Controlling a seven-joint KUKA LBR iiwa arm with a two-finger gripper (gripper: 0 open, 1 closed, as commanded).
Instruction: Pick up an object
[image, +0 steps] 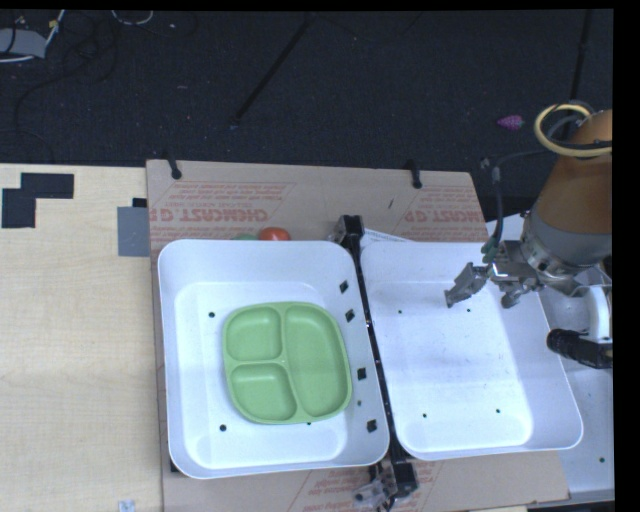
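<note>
We count two white bins side by side on the bench: the left bin (190, 300) and the right bin (450, 400), meeting along a dark divider strip. In the left bin lies one green plate (287, 362), flat, with three compartments, roughly centred and slightly toward the near right corner. Behind the left bin's far rim we note one small red-orange object (274, 235), partly hidden, with a trace of green just beside it; we cannot tell what either is. Both bins rest on one cardboard sheet (300, 205) bearing printed lettering. One arm (575, 190) reaches in from the right, orange band above the wrist. Its gripper (478, 283) hangs over the upper right part of the right bin, well apart from the plate; nothing shows between the tips, and we cannot tell how wide the tool stands.
</note>
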